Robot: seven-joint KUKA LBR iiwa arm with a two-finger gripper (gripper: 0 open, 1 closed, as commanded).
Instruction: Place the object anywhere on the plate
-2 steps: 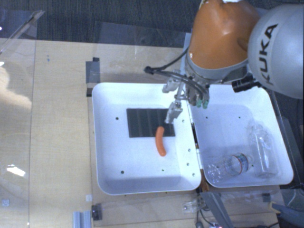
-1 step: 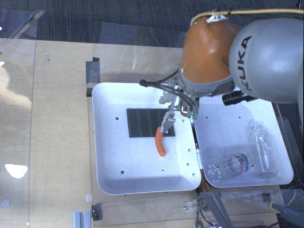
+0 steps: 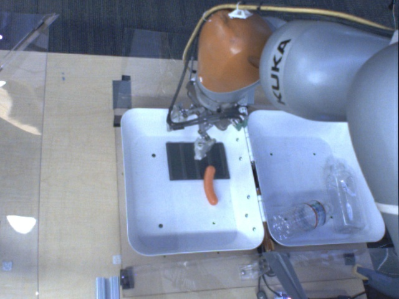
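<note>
We see the tool (image 3: 202, 148) hanging below the grey arm's orange wrist band (image 3: 225, 48), poised over the far part of the flat black rectangular plate (image 3: 184, 162) that lies in the left shallow white bin (image 3: 143, 229). Its state we cannot tell from this slanted look down.

The task's thing, a small orange sausage-shaped object (image 3: 211, 184), lies with its far end on the plate's near right corner and the rest of it reaching out onto the white floor of the bin. It sits just near of the tool, and nothing shows it lifted off the surface.

In the right shallow white bin (image 3: 274, 136) lie a clear plastic bottle (image 3: 299, 218) and another clear plastic item (image 3: 341, 192), well apart from the work.

We judge the step in hand to be either the approach to a pick or the moment around a release; the object only partly rests on the plate, so the placing looks doubtful. The next move, as we read it, calls for bringing the tool squarely over the object's middle, across its narrow width, and setting it wholly on the black surface.
</note>
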